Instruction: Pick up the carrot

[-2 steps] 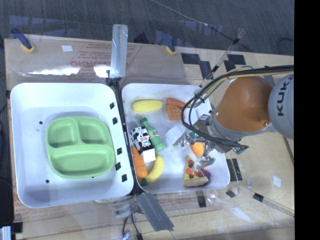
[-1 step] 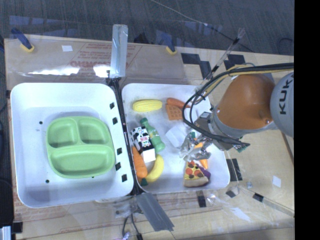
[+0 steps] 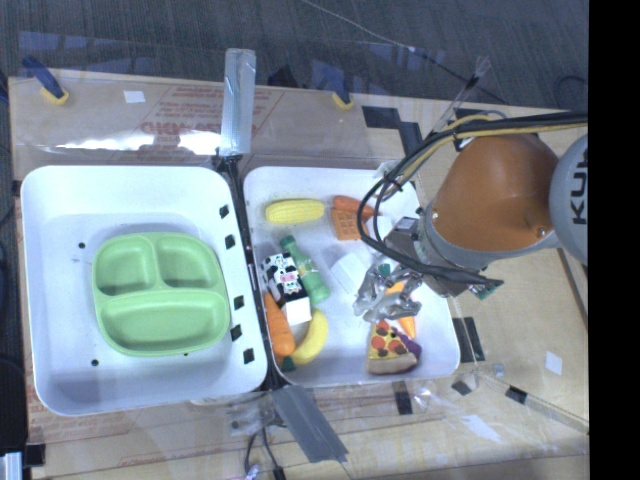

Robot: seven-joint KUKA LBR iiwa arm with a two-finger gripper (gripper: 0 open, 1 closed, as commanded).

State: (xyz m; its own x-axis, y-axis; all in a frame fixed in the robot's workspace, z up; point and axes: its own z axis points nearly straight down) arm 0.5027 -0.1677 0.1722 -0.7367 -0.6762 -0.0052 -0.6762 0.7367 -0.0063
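Grey tape [image 3: 305,423] crosses the table [image 3: 520,408] at its near edge. Left bin [image 3: 40,268]: green divided plate [image 3: 158,293]. Right bin [image 3: 330,183]: carrot [image 3: 279,330] at the near-left corner beside a banana [image 3: 314,338]; corn [image 3: 294,211], pizza slice [image 3: 392,346]. Hand [image 3: 388,296] state indeterminable.

The tool [image 3: 388,296] hovered low in the right bin [image 3: 330,180], just above a pizza slice [image 3: 391,347]. The carrot [image 3: 279,327] lay against the bin's left wall, beside a banana [image 3: 313,339].
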